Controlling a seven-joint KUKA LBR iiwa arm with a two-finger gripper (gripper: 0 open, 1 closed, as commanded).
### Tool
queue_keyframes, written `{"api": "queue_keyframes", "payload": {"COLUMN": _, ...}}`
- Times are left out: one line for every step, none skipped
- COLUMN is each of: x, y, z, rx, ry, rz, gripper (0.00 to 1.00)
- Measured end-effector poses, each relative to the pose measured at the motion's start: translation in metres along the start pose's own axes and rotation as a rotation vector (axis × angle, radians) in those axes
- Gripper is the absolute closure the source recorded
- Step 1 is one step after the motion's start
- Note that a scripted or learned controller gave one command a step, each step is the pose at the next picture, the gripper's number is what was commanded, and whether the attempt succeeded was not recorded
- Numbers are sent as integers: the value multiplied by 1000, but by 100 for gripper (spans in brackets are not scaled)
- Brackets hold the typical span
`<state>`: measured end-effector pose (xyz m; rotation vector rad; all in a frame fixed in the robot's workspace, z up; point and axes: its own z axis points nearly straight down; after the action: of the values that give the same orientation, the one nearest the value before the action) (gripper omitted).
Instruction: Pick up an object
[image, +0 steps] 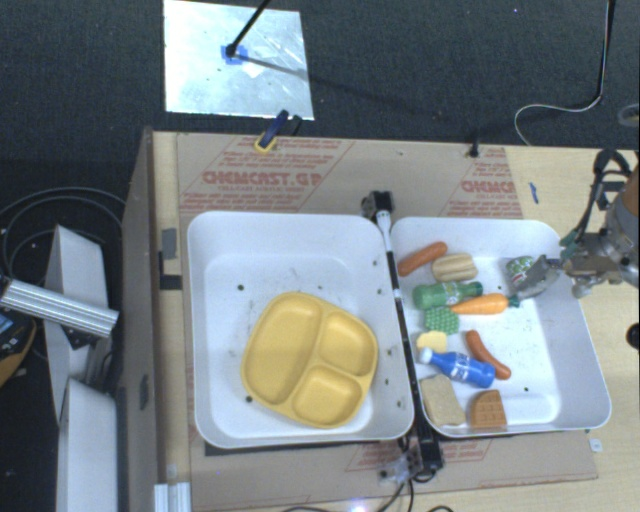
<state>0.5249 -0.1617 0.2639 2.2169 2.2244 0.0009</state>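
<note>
In the right bin (575, 340), hand (527, 281) beside carrot (484, 305), grip state unclear, green bottle (447, 294) near.

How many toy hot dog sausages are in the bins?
2, both in the right bin. One sausage lies near the far left corner, beside the bun. The other sausage lies near the middle, right of the blue bottle.

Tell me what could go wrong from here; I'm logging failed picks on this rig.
1. Crowding: the toy carrot, green bottle and bread roll lie packed together in the right bin, so the claw might nudge neighbours or catch two at once.
2. The claw sits by the carrot's tip, near a small silvery item; closing there may pinch only the tapered end, which could slip out.
</note>
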Motion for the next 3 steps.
{"api": "queue_keyframes", "payload": {"x": 23, "y": 20, "z": 168, "rx": 4, "ry": 2, "rz": 1, "gripper": 0}}
{"api": "queue_keyframes", "payload": {"x": 23, "y": 22, "z": 156, "rx": -1, "ry": 0, "rz": 1, "gripper": 100}}
{"api": "queue_keyframes", "payload": {"x": 23, "y": 22, "z": 157, "rx": -1, "ry": 0, "rz": 1, "gripper": 0}}
